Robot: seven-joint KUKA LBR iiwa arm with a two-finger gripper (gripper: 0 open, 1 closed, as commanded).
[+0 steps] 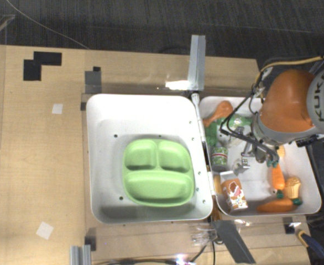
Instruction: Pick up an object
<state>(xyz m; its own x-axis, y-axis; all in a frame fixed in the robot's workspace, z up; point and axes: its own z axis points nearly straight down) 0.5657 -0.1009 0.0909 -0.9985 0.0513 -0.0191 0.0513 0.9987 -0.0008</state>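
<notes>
Gripper (245,162) in right bin (311,170), finger state unclear; carrot (277,176) long axis near-far.

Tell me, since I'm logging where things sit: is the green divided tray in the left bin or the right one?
In the left bin. The green divided tray lies flat on its floor, compartments facing up and bare.

The counter (40,164) is light brown wood. Behind the counter lies a dark grey floor (123,15), and a thin cable (40,24) curves across that floor. Black square marks (40,64) sit on the counter near its back edge. Small pale squares (57,109) lie on the wood. A grey metal post (197,62) stands at the counter's back edge.
</notes>
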